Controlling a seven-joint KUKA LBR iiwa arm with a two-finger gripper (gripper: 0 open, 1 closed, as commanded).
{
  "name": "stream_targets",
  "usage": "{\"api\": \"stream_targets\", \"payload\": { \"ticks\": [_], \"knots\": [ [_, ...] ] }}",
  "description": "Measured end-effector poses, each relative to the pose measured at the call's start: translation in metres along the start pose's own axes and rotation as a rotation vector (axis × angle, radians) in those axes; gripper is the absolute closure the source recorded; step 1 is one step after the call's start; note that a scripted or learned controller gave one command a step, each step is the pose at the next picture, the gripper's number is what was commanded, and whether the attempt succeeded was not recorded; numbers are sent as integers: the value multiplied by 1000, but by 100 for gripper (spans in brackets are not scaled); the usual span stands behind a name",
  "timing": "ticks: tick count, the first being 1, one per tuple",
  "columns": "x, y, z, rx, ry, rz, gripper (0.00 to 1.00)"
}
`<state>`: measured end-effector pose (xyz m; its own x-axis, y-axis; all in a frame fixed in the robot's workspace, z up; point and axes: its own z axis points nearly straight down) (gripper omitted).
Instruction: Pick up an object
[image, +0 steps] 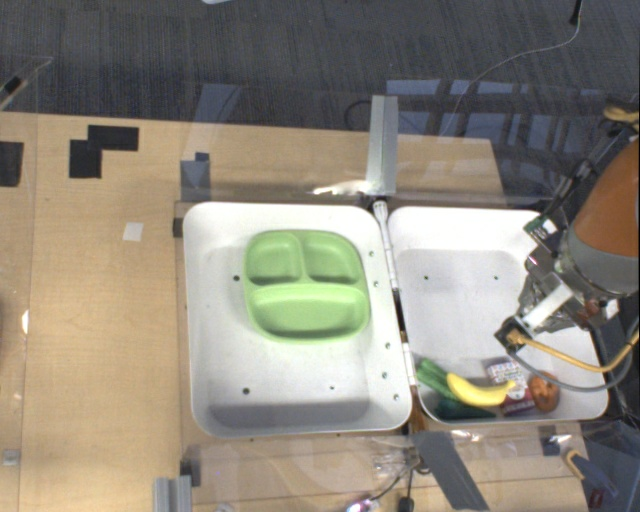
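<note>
no pick yet. gripper (522, 335) hangs above and right of the banana (477, 391), near but apart; finger state: cannot tell. banana lies untouched at right bin (450, 250) front edge, green thing (436, 379) just left. descent, grasp, lift all remain.

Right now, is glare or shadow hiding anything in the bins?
Camera view: a soft shadow darkens the left bin near edge, with faint reflections streaking the bench; the green tray reads clearly; the banana pile at the right bin's near edge is small and cluttered; the gripper looks slightly blurred.
</note>
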<state>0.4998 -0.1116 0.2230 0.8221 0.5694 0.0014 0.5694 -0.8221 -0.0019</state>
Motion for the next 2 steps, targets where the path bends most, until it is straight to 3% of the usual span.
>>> {"api": "stream_targets", "payload": {
  "ticks": [1,2],
  "knots": [
    [-8,-1,18,0,0,319,100],
    [-28,19,6,-2,1,274,100]
  ]
}}
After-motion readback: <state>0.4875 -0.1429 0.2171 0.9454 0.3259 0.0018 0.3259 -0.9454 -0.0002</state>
